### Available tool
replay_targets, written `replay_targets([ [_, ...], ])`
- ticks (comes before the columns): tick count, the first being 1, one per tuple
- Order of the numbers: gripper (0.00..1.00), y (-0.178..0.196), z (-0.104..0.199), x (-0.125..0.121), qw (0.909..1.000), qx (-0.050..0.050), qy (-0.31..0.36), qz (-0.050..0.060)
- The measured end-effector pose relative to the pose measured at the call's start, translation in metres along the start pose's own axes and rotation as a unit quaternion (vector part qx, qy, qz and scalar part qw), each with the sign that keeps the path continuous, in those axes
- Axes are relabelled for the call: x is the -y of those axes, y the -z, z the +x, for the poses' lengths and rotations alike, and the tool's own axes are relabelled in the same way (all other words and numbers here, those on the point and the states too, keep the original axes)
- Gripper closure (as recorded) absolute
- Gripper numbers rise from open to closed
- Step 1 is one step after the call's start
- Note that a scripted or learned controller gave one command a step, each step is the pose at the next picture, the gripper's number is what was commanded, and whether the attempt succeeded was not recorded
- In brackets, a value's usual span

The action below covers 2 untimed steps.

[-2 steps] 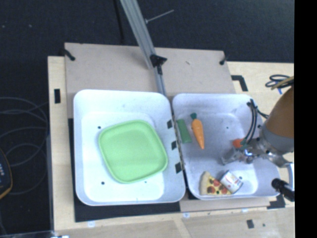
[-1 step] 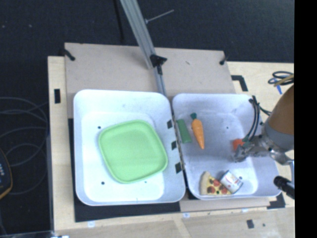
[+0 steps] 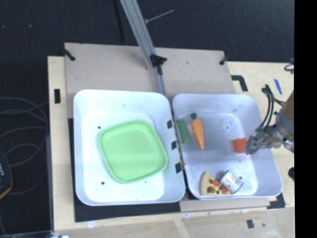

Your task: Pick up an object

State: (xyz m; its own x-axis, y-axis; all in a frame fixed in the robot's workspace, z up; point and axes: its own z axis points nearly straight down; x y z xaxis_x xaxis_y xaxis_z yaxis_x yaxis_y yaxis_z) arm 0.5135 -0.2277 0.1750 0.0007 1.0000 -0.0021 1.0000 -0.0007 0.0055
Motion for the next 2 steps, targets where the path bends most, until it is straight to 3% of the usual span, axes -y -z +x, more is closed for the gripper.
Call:
replay_targets([
  [1, 1.0, 0.061, 0.005, 0.001, 1.0, 0.0, 0.001, 0.0],
  [2, 1.0, 0.033, 0.004, 0.001, 1.0, -0.001, 0.0, 0.003],
])
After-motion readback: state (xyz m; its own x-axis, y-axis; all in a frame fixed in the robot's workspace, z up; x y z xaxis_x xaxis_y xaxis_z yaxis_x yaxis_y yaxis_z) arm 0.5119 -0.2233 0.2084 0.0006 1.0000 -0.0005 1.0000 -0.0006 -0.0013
